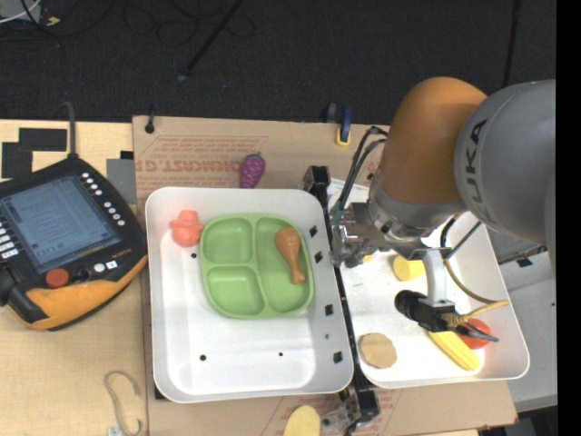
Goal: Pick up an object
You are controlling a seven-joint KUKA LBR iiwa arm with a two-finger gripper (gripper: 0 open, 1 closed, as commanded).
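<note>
Camera view: gripper [349, 251] sat at right bin's [410, 371] left edge, open or closed unclear.
Yellow piece [408, 268] lay nearest, toward bin's middle.

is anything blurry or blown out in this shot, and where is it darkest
Camera view: the arm, close to the lens, looks soft, while the green tray and drumstick are crisp; the white bin under them is bright, near washed out; the backdrop along the top is darkest, little detail.
</note>
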